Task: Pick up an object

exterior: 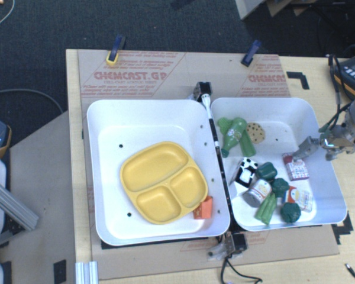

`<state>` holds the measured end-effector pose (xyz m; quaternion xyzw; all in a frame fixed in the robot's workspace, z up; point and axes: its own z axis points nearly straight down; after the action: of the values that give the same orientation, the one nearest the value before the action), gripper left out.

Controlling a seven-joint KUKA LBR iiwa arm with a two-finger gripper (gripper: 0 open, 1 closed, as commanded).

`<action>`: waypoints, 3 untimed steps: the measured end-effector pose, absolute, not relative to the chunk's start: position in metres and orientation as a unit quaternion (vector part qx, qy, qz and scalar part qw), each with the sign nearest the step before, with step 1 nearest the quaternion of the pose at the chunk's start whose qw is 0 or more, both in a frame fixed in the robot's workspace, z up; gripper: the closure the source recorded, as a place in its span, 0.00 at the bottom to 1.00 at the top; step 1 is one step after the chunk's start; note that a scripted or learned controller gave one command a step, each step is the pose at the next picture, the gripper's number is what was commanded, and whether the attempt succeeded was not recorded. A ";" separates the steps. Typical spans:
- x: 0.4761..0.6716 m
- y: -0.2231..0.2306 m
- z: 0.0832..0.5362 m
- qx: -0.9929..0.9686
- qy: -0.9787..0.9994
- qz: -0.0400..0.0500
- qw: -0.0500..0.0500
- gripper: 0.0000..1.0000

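My gripper (312, 146) hangs over the right edge of the right bin (272, 110), reaching in from the right. Its tip is just above and to the right of a small red-and-white packet (296, 168). Nothing shows in its grasp. In the same bin lie two light green soft shapes (231, 132), a speckled cookie (255, 133), a black-and-white block (245, 171), a small can (259, 192), a green cucumber-like piece (266, 209), dark green pieces (280, 188) and a white packet (303, 198).
The left bin (100, 135) holds a yellow divided plate (164, 182) and a small orange block (204, 209) by the plate's lower right corner. A black divider (216, 152) runs between the bins. Clamps (114, 51) hold the cardboard base at the back.
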<state>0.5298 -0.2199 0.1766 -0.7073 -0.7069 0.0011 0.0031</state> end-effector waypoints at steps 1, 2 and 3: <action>0.524 -0.219 0.114 -0.707 -0.707 0.001 0.004 0.00; 0.525 -0.215 0.083 -0.706 -0.708 -0.001 0.005 0.00; 0.525 -0.218 0.095 -0.707 -0.707 0.000 0.000 1.00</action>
<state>0.5250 -0.2176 0.0951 -0.7068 -0.7074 -0.0003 0.0005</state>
